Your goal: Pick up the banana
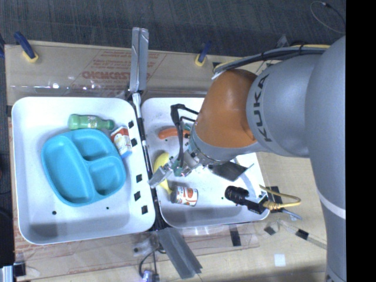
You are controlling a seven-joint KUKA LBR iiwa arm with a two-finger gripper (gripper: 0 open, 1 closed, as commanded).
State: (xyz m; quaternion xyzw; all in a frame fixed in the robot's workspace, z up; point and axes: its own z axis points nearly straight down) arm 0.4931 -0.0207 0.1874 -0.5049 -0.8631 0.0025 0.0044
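Gripper (167,173) low over the yellow curved banana (160,159), which lies along the left wall of the right white bin (211,215).

You cannot tell from here whether the gripper is open or closed, nor whether it has anything, since the wrist covers the banana's middle and yellow shows above and below it. Expect the banana to be light, smooth-skinned and slightly yielding, likely to roll or slip sideways on its curve; take it across the thick middle rather than at a tapered end, with moderate squeeze. The wall beside it leaves little room on that side. Just below sits a small glossy can with a red-and-white label (185,195), hard and round; an orange sausage-shaped piece (166,133) lies above.
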